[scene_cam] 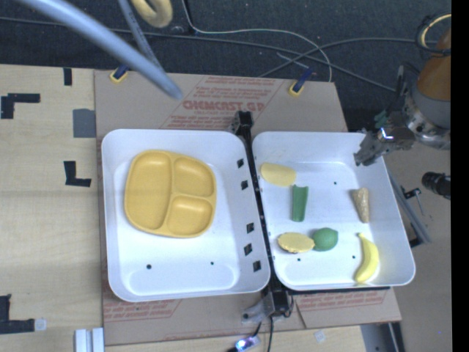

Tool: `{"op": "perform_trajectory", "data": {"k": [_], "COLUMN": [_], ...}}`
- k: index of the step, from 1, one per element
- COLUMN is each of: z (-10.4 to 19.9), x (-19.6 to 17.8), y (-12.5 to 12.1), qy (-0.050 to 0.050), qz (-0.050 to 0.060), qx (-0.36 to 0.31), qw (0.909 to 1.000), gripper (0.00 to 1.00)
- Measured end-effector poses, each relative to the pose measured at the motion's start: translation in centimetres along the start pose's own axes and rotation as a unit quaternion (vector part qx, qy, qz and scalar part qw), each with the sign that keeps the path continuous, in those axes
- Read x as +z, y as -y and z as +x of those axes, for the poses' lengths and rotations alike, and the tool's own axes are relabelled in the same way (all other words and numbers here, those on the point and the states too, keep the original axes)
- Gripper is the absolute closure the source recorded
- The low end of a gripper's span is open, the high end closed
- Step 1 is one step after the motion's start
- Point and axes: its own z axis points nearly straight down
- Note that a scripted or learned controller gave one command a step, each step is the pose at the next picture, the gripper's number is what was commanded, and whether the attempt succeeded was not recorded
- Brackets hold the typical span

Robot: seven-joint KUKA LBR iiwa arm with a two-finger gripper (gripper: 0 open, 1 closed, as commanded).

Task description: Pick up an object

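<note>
Looking down at the counter [44, 196], two white bins sit side by side on a cardboard sheet [220, 97]. The left bin [117, 270] has just a yellow divided plate [171, 193] in it, three compartments, sitting toward the upper left part of the bin.

The right bin [333, 273] is where all the small stuff is. A pale yellow lumpy piece [278, 174] sits up near the top left corner, and just below it to the right there's a green stick-shaped thing [299, 202] standing roughly vertical in the view. Lower down, a flat yellowish piece [295, 243] is touching or almost touching a round green object [325, 238]. A small tan cone-ish thing [361, 204] lies near the right wall, and a banana [367, 259] is down in the bottom right corner, curved along the wall.

The arm [432, 101] comes in from the right, and its gripper [370, 151] hangs right over the top right rim of the right bin, above the wall more than over any of the objects. Nothing is between the jaws as far as I can see, but honestly it's a dark blob at that angle, so I can't tell if they're wide or narrow. Nearest item to it is the tan cone-ish thing, clearly apart from it.
</note>
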Motion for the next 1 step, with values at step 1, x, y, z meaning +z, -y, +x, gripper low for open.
{"op": "perform_trajectory", "data": {"k": [1], "z": [6.24], "x": [0.17], "y": [-0.12], "qy": [-0.001], "qz": [0.002], "qx": [-0.002], "qw": [1.0000], "gripper": [1.00]}}
